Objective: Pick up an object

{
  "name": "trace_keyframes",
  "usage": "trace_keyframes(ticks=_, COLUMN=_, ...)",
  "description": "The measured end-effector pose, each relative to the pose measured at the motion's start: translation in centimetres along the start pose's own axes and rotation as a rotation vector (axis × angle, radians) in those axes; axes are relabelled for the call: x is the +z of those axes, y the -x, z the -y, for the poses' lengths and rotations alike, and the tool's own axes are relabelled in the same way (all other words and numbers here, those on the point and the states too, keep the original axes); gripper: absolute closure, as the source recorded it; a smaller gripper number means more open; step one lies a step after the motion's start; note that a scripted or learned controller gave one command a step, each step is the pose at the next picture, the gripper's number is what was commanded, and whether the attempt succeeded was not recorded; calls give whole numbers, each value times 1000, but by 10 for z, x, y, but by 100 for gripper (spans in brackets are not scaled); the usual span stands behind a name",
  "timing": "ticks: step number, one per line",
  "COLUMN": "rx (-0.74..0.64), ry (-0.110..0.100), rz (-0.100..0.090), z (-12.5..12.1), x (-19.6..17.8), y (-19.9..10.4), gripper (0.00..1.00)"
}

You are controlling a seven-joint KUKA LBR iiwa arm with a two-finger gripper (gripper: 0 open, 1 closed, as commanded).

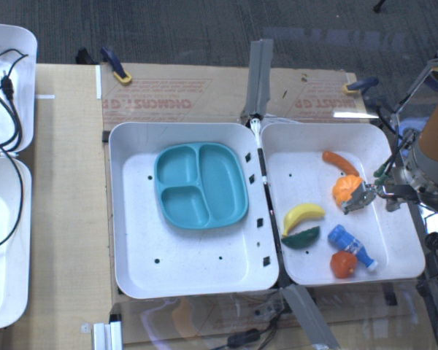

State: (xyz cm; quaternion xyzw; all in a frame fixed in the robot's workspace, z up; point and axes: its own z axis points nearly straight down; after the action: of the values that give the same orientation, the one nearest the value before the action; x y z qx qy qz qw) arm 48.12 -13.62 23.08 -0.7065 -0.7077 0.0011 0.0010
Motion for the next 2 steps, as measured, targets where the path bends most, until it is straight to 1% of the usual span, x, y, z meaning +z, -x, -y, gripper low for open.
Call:
trace_keyframes(ticks=1, rx=5, ry=0, rz=-1, z=-3, x=140, y=8, gripper=0)
trace_keyframes(ticks=2, rx=10, ry=2, rz=0, z=-3, x=131, y=9, gripper=100)
